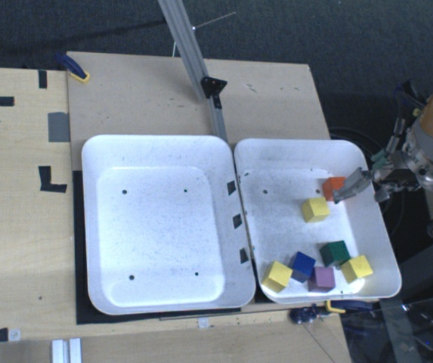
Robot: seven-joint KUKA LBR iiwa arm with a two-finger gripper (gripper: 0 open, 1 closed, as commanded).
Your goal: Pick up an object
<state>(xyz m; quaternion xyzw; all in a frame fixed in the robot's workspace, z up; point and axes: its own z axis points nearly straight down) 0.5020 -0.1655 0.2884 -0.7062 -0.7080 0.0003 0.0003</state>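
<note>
Gripper [342, 193] of the grey arm reaches in from the right over the right-hand bin [276, 157], its dark finger tip slanting down to the orange block [333, 184] near the bin's far right side; whether it is clamped on that block or merely touching it cannot be told from this angle. Just left of and nearer than the orange block lies a yellow cube [315, 209], apart from the rest. Along the bin's near edge sits a loose cluster: a green block [335, 252], a second yellow cube [357, 268] just to its right, a purple block [323, 277] in front, a blue block [303, 265] to the left, and a third yellow cube [278, 276] at the near left corner, beside the blue one. The left-hand bin [95, 203] stands touching the right one along their shared edge. Both rest on a tan bench [140, 97], over which a grey metal bar [186, 36] runs down from the far side to a black clamp [213, 87]. A blue-and-yellow clip [73, 67] lies at the bench's far left.
</note>
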